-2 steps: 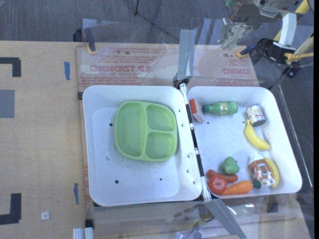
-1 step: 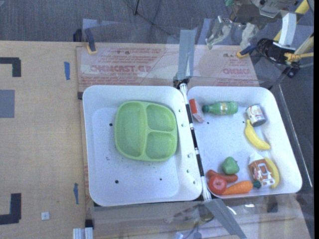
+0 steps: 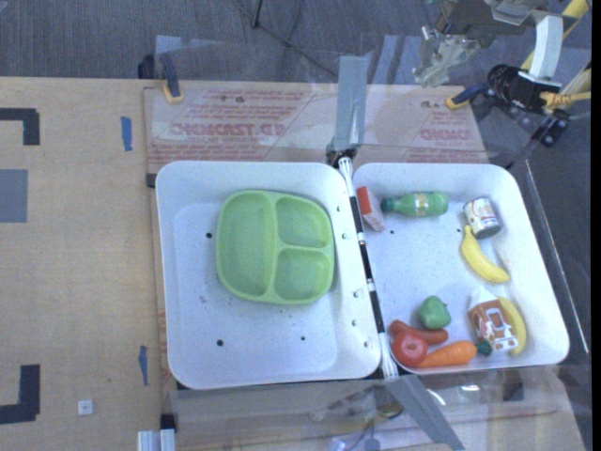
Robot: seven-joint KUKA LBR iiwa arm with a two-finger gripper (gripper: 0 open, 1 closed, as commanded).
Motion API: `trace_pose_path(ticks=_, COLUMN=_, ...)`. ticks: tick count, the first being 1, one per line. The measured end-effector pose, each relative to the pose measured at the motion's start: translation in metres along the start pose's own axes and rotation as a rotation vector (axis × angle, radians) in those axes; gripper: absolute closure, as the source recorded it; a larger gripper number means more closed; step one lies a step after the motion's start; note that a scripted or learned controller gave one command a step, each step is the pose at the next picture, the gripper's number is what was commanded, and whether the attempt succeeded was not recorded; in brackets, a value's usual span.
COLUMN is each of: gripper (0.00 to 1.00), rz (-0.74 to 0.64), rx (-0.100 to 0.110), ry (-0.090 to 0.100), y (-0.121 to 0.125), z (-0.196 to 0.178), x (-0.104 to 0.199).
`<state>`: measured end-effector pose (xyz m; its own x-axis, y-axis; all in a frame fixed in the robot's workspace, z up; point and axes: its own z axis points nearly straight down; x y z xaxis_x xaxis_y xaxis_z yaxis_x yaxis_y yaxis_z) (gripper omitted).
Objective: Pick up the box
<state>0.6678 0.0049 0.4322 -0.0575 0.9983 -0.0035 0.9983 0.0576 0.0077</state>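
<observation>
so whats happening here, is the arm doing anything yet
Not much yet. The gripper hangs above the bench, beyond the far edge of the right bin, touching nothing. The small box it is meant to pick up lies at that bin's left wall, beside a green bottle. A can, bananas, a carrot and other toy food share that bin. The left bin holds a green divided plate.

Pretty even, soft overhead light, no hard shadows anywhere. The two shallow white plastic bins (image 3: 188, 346) are brightest, nearly washed out. Clear plastic sheeting (image 3: 413, 111) at 12 o'clock catches milky glare. Overall slightly soft and grainy, with the arm at 1 o'clock blurrier.
</observation>
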Motion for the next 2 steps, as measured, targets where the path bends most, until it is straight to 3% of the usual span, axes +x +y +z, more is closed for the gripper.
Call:
trace_pose_path(ticks=1, gripper=0.0, rz=0.0, rx=0.0, ry=0.0, y=0.0, z=0.0, x=0.001)
trace_pose_path(ticks=2, gripper=0.0, rz=-0.021, rx=0.006, ry=0.003, y=-0.136, z=0.105, x=-0.087)
